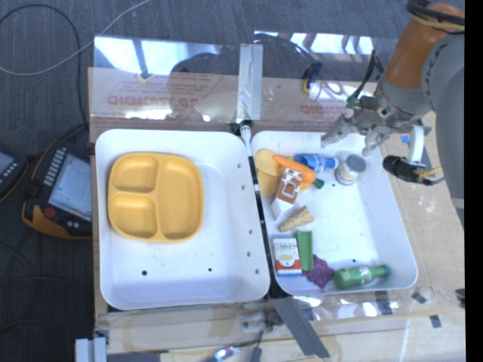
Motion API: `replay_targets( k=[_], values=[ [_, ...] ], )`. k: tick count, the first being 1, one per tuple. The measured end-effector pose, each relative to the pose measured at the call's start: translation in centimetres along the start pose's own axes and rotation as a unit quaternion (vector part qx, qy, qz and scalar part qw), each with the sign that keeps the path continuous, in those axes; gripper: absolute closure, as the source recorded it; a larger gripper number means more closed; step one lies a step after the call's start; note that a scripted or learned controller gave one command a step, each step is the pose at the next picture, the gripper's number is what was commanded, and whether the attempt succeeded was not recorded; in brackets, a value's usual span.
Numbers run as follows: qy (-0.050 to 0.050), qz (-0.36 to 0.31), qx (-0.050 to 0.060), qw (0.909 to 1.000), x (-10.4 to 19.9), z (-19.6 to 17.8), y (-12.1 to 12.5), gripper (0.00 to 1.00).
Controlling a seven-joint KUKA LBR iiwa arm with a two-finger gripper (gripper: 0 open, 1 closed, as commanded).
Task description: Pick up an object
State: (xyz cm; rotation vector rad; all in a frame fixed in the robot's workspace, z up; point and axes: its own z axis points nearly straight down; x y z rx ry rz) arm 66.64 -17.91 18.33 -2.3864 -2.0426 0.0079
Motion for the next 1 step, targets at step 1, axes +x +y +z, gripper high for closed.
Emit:
replay_targets(
  k=[1],
  values=[
    [-0.002,-0.049,-0.017,0.9986,0.78,4.27,-0.65,0.0]
  ],
)
